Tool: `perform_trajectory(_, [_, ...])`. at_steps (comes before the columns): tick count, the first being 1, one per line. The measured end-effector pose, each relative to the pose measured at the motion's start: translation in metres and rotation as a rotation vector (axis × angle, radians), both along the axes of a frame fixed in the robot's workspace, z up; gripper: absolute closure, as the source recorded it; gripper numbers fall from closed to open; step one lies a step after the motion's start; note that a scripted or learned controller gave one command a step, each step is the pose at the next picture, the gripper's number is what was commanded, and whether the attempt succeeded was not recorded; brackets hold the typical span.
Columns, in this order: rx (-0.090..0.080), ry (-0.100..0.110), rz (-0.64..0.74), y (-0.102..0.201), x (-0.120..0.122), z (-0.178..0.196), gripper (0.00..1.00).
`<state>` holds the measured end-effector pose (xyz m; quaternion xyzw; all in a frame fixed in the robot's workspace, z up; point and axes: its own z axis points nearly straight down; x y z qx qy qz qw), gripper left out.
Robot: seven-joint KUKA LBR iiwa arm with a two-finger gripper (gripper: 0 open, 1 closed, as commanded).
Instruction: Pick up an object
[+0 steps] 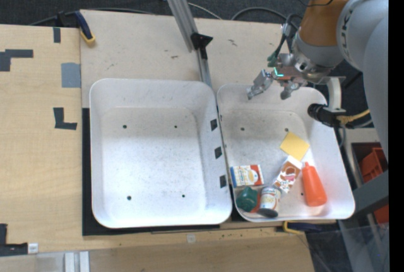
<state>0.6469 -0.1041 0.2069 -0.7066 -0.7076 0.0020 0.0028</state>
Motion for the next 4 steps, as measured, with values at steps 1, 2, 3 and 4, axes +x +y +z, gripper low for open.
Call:
perform_trajectory(1, [-0.001, -0.005, 0.001, 0.0, 0.001, 0.003, 0.0])
perform_trajectory(2, [-0.002, 0.0, 0.0, 0.003, -0.009, -0.046, 0.0])
perform_trajectory(3, [-0.002, 0.001, -0.001, -0.002, -0.019, -0.099, 0.0])
perform_trajectory(4, [-0.003, -0.004, 0.0, -0.001, -0.02, -0.119, 0.0])
